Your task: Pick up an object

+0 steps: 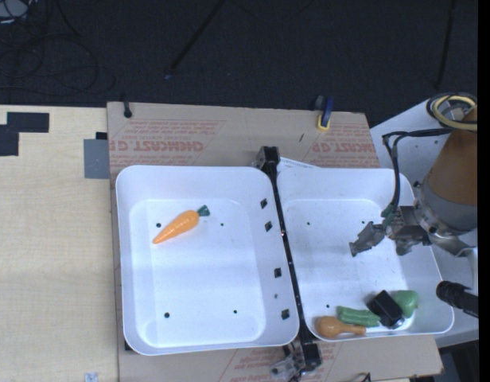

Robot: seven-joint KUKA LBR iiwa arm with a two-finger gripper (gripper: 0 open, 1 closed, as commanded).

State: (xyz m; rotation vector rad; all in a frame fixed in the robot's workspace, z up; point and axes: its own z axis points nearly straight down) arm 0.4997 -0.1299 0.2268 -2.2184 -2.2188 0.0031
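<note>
The floor [229, 38] at twelve o'clock is dark, with thin cables [38, 6] lying on it near eleven. A pale wood table [46, 277] fills the nine o'clock side, with dark squares [22, 130] stuck on it. A brown cardboard sheet [229, 138] lies in the middle, held by a blue and yellow clamp [324, 111] near one o'clock.

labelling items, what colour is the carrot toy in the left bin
Orange with a small green top, clearest in the camera view.
</note>
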